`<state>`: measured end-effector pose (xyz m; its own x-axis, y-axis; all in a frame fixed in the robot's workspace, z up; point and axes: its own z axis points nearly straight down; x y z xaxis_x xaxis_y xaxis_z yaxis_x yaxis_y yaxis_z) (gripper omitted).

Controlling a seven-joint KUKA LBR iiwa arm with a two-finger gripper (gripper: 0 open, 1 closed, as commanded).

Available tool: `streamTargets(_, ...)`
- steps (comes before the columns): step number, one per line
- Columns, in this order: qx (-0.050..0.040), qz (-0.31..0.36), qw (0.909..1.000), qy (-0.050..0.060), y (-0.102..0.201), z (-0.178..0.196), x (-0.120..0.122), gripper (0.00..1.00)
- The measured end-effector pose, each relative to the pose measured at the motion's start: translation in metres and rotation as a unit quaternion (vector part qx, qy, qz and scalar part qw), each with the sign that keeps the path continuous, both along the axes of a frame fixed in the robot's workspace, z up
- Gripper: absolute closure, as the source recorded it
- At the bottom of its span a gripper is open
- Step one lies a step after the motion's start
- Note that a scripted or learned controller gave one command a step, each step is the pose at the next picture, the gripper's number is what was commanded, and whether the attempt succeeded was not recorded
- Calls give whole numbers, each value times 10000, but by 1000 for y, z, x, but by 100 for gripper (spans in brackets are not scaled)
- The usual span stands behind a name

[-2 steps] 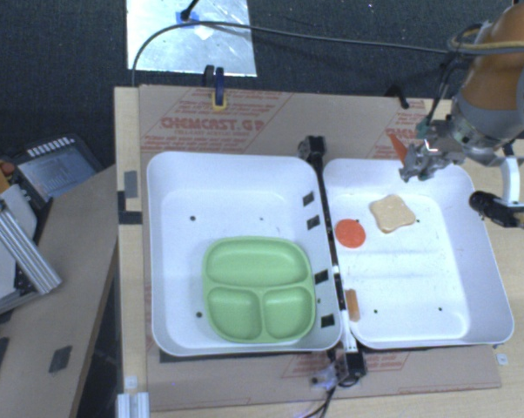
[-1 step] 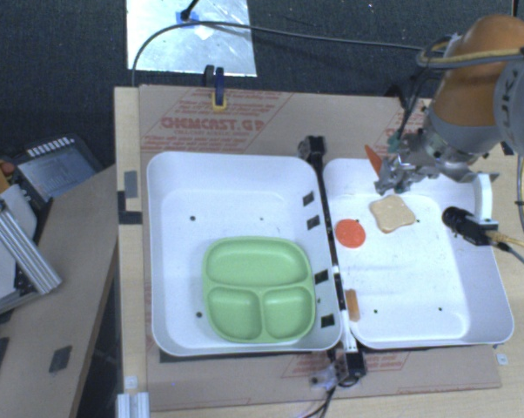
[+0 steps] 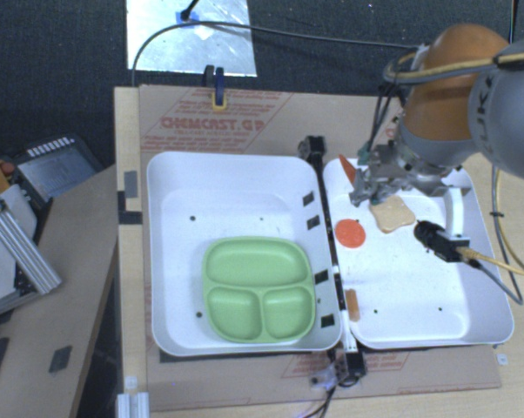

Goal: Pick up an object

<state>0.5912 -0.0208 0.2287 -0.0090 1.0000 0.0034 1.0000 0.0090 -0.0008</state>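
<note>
Camera view, looking down at a slant: the claw [image 3: 372, 186] hangs over the far left part of the right bin [image 3: 480, 316], on the grey arm [image 3: 497, 111] that reaches in from the right. Whether the claw is apart or together cannot be told from this angle, and nothing is seen clamped in it.

A tan slice [image 3: 393, 215] lies flat on the bin floor just near and right of the claw, its far edge meeting the claw's outline. Contact cannot be confirmed. An orange-red disc [image 3: 350, 233] lies just left of the slice and apart from it. A red sliver [image 3: 346, 169] lies far and left of the claw, close to the bin's left wall. A small orange stick [image 3: 352, 304] lies well nearer, against the same wall.

The left bin [image 3: 179, 190] holds a green divided plate [image 3: 258, 287] in its near half, right way up.

Both bins sit side by side on a printed cardboard sheet [image 3: 245, 116] on the desk [image 3: 125, 259].
</note>
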Motion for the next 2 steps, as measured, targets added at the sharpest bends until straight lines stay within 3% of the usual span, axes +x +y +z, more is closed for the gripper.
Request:
streamTargets(1, -2, 1, 10000, -1, 51, 10, -19, 100)
streamTargets(2, -4, -2, 10000, 4, 98, -4, -34, 100)
